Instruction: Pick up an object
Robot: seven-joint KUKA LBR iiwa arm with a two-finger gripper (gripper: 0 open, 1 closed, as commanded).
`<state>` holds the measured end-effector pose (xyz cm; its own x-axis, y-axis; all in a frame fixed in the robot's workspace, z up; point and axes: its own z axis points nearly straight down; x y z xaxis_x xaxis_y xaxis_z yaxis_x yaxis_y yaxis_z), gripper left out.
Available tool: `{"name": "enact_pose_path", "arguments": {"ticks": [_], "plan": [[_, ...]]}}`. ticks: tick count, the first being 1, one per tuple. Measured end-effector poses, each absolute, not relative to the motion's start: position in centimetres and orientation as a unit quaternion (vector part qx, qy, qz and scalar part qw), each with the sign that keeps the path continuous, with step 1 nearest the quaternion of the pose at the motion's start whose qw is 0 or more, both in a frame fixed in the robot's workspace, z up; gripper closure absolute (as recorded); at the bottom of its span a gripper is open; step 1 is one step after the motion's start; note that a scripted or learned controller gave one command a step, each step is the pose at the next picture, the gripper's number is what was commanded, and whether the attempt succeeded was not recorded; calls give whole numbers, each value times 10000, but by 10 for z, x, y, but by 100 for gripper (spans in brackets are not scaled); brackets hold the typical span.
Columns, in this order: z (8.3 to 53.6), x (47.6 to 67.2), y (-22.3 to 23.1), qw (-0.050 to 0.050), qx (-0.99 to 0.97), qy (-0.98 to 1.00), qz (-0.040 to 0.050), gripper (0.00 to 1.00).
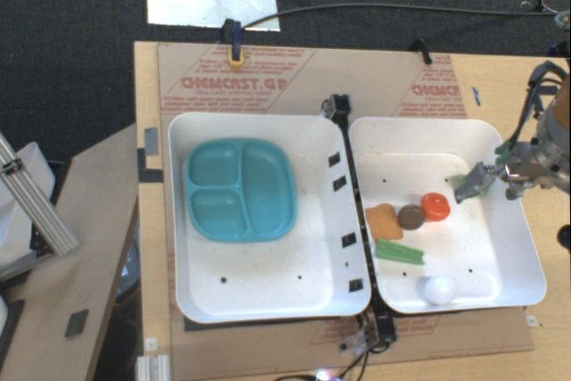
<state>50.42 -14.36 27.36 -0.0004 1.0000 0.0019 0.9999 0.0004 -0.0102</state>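
Pick not yet done | tool (471, 183) at right bin's (513, 232) 3 o'clock rim, grip state unclear, nothing seen held | orange object (435, 206) lies near at its 8 o'clock | descent, grasp, lift remain

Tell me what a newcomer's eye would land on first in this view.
The teal divided plate dominates the left bin. In the right bin a bright cluster draws the eye: an orange-red piece, a brown one, an orange one, a green strip and a white ball. The gripper hangs over that bin's right side.
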Motion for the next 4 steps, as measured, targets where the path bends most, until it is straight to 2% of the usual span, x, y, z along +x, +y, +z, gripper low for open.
{"name": "enact_pose_path", "arguments": {"ticks": [1,2,4], "plan": [[280,506,-143,-10,-7058,-7084,-6,0],[237,501,-145,-8,-7065,-7077,-7,0],[113,494,-149,17,-7069,-7073,6,0]]}}
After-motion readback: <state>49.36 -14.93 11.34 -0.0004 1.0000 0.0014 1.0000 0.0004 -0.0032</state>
